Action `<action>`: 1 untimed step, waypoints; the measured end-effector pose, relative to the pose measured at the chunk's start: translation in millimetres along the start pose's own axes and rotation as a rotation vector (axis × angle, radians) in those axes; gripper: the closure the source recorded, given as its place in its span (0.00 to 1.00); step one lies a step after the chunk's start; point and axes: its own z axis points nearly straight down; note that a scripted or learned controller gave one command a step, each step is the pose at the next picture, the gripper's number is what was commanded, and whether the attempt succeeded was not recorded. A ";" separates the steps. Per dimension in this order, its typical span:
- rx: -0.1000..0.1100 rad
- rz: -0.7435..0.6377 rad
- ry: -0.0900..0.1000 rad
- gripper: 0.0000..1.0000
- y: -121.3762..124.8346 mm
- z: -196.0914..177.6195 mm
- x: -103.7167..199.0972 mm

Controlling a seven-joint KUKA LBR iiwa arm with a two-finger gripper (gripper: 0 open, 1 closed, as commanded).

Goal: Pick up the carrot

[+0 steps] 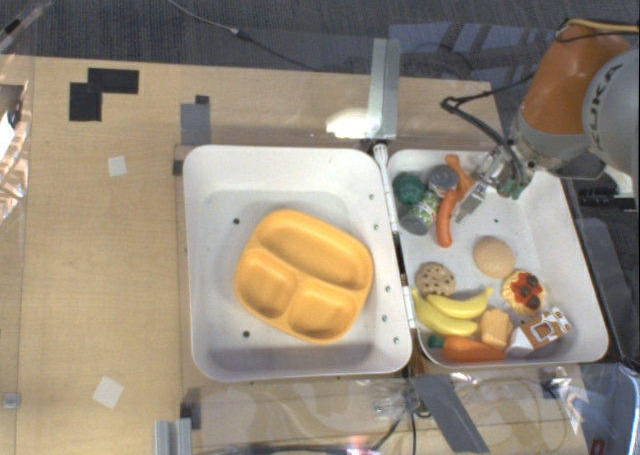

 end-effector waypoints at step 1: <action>-0.002 0.396 -0.003 0.00 -4.8 -58.2 9.3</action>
